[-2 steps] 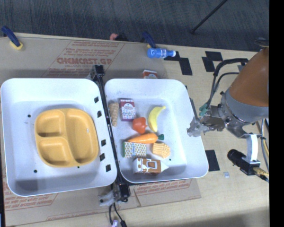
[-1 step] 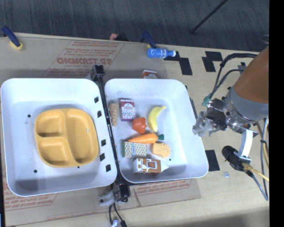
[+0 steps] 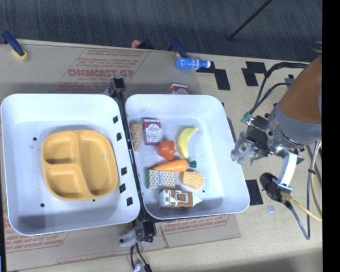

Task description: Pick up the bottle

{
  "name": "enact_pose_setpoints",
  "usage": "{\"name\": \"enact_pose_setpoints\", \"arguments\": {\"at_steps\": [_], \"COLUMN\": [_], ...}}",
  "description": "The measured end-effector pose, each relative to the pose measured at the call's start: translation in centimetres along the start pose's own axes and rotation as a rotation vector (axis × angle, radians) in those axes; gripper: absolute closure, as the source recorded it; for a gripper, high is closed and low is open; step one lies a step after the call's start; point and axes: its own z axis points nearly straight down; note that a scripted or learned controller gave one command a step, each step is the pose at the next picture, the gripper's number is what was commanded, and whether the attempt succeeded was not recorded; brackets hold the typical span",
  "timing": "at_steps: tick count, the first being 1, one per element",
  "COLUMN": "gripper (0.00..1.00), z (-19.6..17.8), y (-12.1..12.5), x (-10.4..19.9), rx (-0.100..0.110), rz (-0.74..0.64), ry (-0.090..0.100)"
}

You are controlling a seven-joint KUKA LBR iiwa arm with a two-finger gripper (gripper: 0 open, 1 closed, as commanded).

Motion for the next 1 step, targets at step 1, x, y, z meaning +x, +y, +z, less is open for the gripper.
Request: {"name": "enact_pose_setpoints", "arguments": {"at_steps": [1], "gripper": [1.00], "z": [-1.05], "y": [-0.01], "x": [0.06], "rx": [0.000], "rz": [-0.074], "ry": [0.001]}}
